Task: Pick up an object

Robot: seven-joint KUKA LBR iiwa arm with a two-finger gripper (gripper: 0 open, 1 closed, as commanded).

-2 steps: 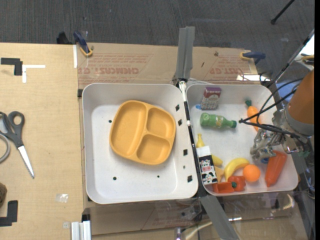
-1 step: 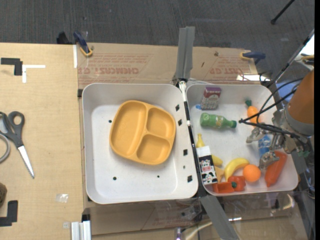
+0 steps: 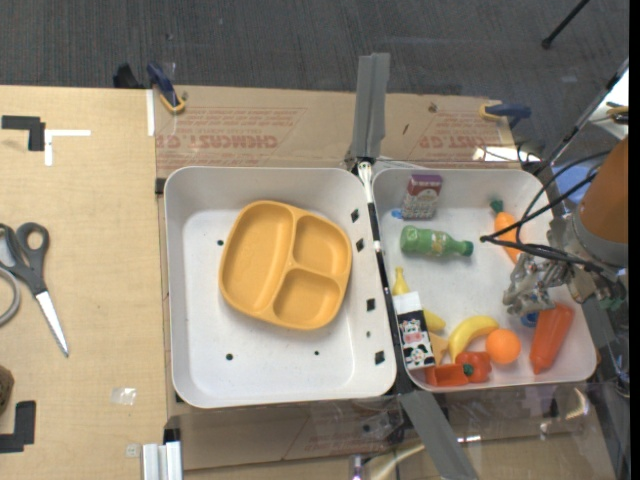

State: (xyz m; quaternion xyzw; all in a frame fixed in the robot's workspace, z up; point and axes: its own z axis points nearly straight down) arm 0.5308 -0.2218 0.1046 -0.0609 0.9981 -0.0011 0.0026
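My gripper (image 3: 528,296) hangs low over the right part of the right bin (image 3: 470,288), with cables around the wrist. Just below it lies an orange-red carrot-shaped toy (image 3: 550,336), and an orange ball fruit (image 3: 503,347) sits a little to its lower left. A yellow banana (image 3: 470,332) lies left of that fruit. Nothing is visibly held. A green bottle (image 3: 433,242), a purple carton (image 3: 422,195) and a small orange carrot (image 3: 505,234) lie farther back in the same bin.
A black-and-white carton with a yellow top (image 3: 410,323) and a red pepper toy (image 3: 460,372) lie along the right bin's left and front walls. The left bin (image 3: 190,348) holds a yellow divided plate (image 3: 286,265). Scissors (image 3: 38,283) rest on the bench at far left.
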